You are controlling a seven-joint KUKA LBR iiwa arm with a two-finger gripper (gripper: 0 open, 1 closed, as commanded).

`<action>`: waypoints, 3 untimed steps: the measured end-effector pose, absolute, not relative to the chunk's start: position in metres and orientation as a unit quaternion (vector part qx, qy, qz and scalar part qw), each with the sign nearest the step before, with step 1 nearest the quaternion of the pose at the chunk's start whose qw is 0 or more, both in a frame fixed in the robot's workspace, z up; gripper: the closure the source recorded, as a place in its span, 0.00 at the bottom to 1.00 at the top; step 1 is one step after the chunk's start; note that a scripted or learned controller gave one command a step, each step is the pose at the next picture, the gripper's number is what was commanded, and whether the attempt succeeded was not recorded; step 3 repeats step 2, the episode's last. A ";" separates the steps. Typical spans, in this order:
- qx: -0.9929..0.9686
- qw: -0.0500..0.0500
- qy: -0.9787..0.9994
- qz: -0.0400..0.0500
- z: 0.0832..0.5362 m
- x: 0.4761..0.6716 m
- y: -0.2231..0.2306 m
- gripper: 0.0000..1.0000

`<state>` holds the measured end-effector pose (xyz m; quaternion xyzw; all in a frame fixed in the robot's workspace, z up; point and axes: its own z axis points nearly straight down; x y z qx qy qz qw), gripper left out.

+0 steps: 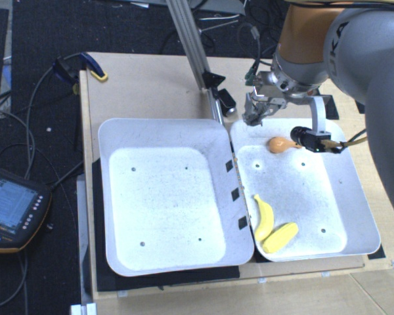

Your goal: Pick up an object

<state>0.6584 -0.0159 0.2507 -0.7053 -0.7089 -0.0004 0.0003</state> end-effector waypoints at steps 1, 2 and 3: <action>-0.706 0.001 -0.709 0.000 0.237 0.654 0.033 1.00; -0.706 0.000 -0.709 0.000 0.244 0.651 0.080 1.00; -0.706 0.000 -0.709 0.000 0.244 0.651 0.080 1.00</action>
